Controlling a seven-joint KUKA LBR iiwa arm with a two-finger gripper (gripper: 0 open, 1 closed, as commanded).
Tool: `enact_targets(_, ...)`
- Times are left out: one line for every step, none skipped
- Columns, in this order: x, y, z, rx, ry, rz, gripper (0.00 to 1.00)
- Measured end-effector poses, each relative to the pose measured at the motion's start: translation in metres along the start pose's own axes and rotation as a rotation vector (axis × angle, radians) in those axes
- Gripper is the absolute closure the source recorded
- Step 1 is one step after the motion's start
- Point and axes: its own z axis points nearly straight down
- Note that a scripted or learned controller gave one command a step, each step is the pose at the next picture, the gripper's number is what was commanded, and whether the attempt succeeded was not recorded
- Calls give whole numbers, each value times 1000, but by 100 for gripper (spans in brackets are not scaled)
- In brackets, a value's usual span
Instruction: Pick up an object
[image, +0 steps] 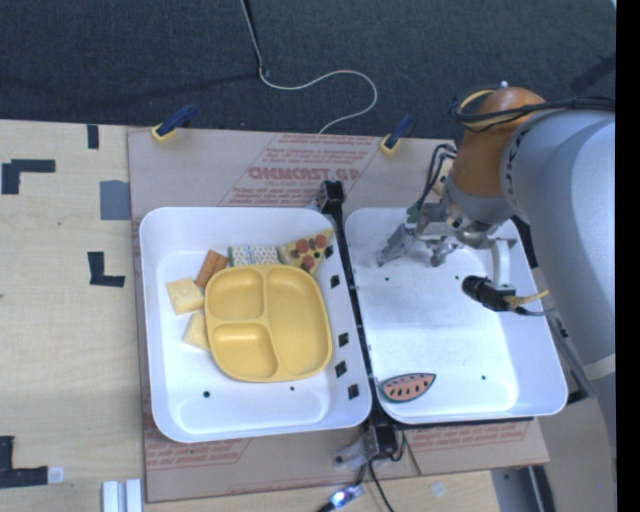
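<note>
My gripper (411, 256) hangs over the far left part of the right bin (455, 320), below the orange band of the arm. Its two fingers (388, 252) are spread apart with nothing between them, so it is open. A toy watermelon slice (408, 386) lies flat at the near left corner of the right bin, well in front of the gripper. In the left bin (165, 330) a yellow divided plate (268, 322) sits in the middle. Tan cracker pieces (186, 295) lie against its left side, and a pizza slice (309, 247) rests at its far edge.
The black divider (348, 300) between the two bins runs just left of the gripper. A black cable plug (488, 292) sticks out from the arm over the right bin. The grey arm body (575, 220) covers the bench's right side. Cardboard (290, 170) lies under both bins.
</note>
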Motion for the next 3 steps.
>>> enact_targets(1, 0, 13, -3, -1, 0, 0)
enact_targets(2, 0, 2, -5, 0, -1, 100)
enact_targets(-6, 5, -52, -10, 1, 1, 100)
